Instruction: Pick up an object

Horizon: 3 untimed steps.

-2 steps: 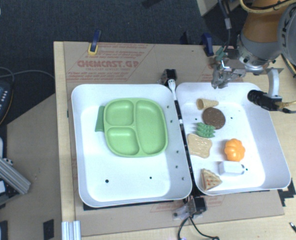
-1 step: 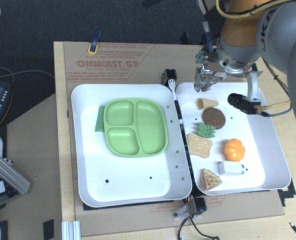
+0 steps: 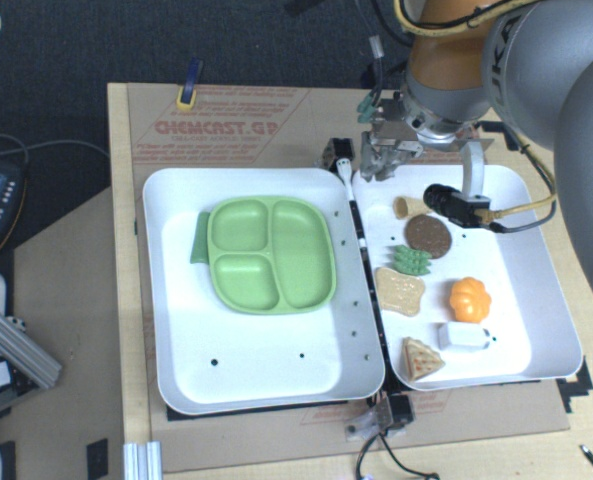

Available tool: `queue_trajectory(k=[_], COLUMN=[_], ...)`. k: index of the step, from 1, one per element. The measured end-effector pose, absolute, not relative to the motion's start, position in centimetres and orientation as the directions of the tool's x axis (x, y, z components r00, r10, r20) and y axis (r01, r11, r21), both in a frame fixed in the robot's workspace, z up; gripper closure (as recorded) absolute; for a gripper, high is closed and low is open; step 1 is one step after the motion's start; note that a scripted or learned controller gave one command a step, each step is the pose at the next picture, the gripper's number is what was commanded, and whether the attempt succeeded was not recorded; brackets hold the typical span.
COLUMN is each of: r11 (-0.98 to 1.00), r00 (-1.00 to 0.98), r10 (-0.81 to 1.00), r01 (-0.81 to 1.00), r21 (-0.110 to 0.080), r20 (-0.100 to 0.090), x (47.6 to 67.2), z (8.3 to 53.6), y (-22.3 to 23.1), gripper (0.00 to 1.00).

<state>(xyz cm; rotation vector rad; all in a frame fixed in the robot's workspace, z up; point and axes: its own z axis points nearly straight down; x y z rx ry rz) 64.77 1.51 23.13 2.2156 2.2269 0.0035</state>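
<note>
Gripper (image 3: 379, 158) hangs over the back left corner of the right bin (image 3: 536, 268) — can't tell how it's set. Pickable items sit clustered below it: brown disc (image 3: 428, 235), green leaf piece (image 3: 412, 260), cracker (image 3: 399, 291), orange fruit (image 3: 469, 300), wedge (image 3: 421, 358). Left bin (image 3: 171, 298) has a green divided plate (image 3: 272, 254) — likely the drop side.

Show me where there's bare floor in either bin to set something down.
Left white bin: bare along the front, below the green divided plastic tray, and down the left wall. Right white bin: bare strip along the right wall, beside the orange pumpkin-shaped toy. Its left half is crowded, from the brown round disc to the tan wedge.
</note>
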Motion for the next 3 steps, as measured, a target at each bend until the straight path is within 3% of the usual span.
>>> queue_trajectory(k=[1, 3], r11=[0.004, 0.001], r00=[-0.004, -0.001], r10=[1.0, 1.0], r01=[1.0, 1.0], r21=[-0.004, 0.002], r20=[0.001, 0.0], x=[64.7, 65.3], z=[21.4, 23.4], y=[5.5, 5.2], gripper=[1.0, 1.0])
